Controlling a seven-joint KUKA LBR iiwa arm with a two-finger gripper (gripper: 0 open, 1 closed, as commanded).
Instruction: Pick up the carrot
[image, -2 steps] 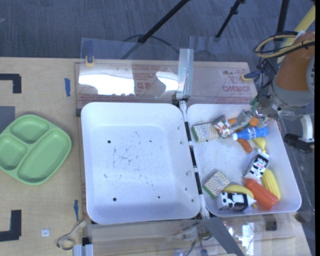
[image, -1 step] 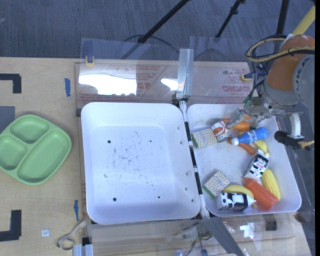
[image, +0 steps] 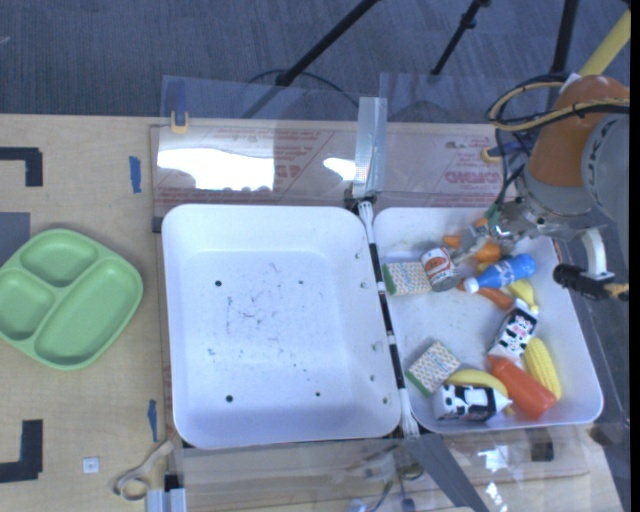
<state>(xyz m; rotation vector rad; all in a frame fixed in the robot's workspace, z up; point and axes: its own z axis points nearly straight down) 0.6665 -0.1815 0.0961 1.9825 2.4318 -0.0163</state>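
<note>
One long orange-red piece, which I am taking to be the carrot (image: 522, 388), is lying flat in the right bin (image: 592, 405). It is sitting where loose toys are crowding together: the corn (image: 543, 365) is pressing along the carrot's far side, and the banana (image: 482, 380) is touching the end of the carrot that points to the view's left. That crowding is, I judge, leaving little free room for a clean grip.

Just behind the carrot a cow-patterned carton (image: 515, 332) is standing, and farther behind it a blue bottle (image: 508, 270) is lying. My tool (image: 497, 228) is hanging well apart from the carrot, beyond that bottle, over some small orange bits (image: 487, 252) I am not able to identify. I cannot tell whether the tool is released or clenched. Well to the view's left of the carrot, the left bin (image: 180, 330) is sitting beside the right one, and a green plate (image: 65, 300) is resting on the tabletop (image: 90, 420).
</note>
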